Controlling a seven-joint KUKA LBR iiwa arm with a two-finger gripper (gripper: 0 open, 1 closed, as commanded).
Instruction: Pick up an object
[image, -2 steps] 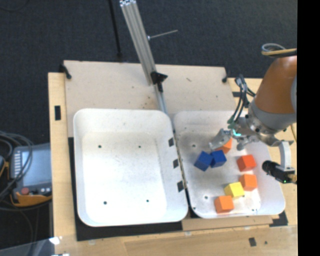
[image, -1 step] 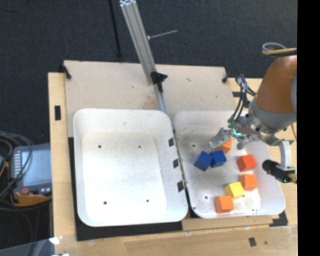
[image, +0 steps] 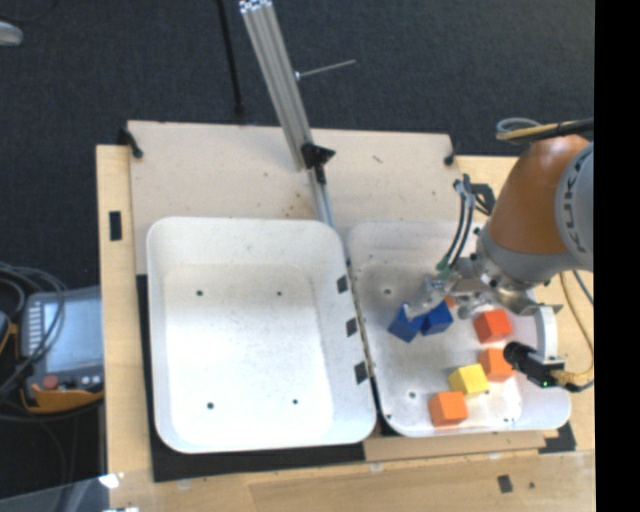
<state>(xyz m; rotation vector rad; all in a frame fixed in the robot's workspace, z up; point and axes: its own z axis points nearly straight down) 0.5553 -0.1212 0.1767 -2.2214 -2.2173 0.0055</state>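
Arm low over right bin (image: 400, 250); pincer (image: 447, 297) just above the blue blocks (image: 420, 321) at bin centre, grip state cannot tell. Three orange blocks (image: 491, 325) and a yellow block (image: 468, 379) lie near the bin's right and front edge

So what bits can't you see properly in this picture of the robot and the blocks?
1. The gripper: the arm's own wrist covers it in the camera view, so its fingers can't be judged.
2. The blue blocks: whether the gripper touches them is too small to tell.
3. The right bin: the arm hides part of its floor.
4. The arm: the view's right edge cuts it off.
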